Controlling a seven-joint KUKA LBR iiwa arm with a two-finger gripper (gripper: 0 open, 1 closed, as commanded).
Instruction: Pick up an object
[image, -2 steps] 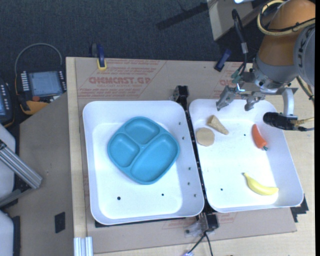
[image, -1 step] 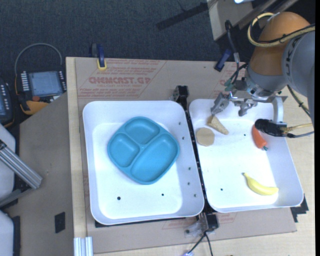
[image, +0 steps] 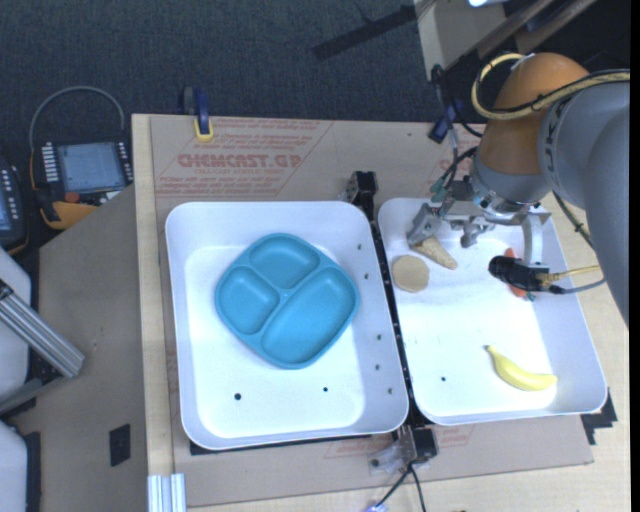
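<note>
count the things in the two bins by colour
blue: 1, the divided plate in the left bin
tan: 2, the round piece and the wedge-shaped piece in the right bin
yellow: 1, the banana
total: 4, leaving out a small red thing half hidden behind the arm's black fitting

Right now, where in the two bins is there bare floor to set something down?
Left bin: bare strip in front of the blue divided plate. Right bin: open middle between the tan round piece and banana. Crowded at the back under the gripper.
</note>
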